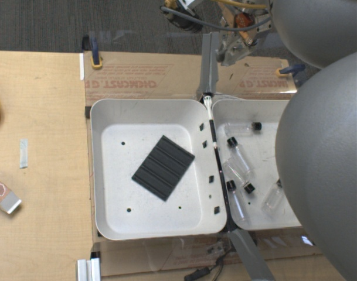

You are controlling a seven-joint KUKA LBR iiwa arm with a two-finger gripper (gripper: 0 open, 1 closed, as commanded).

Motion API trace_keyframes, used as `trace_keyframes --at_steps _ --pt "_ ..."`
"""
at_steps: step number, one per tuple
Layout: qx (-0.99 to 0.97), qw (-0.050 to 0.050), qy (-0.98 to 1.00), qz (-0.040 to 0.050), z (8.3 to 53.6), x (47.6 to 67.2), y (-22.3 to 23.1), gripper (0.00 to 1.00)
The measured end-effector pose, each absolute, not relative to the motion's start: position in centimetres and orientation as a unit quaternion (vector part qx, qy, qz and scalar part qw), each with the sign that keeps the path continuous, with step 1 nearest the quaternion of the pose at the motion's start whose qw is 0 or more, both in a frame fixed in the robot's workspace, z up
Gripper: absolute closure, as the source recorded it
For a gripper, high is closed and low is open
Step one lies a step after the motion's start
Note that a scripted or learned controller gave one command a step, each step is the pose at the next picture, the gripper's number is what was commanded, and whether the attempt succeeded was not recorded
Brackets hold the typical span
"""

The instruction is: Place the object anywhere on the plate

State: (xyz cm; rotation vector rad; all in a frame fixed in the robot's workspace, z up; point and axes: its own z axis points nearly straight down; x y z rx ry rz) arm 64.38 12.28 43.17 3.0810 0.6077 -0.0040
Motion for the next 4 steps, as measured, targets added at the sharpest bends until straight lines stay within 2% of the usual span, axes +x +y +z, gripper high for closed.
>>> trace_keyframes --at_steps 1,3,4 --pt "0.982 0.002 0.190 -0.0028 44.0 64.5 11.9 1.00" --pt "0.865 0.001 0.502 -0.0030 44.0 65.0 22.7 1.00" --pt "0.865 0.001 0.502 -0.0065 44.6 65.0 22.6 1.00"
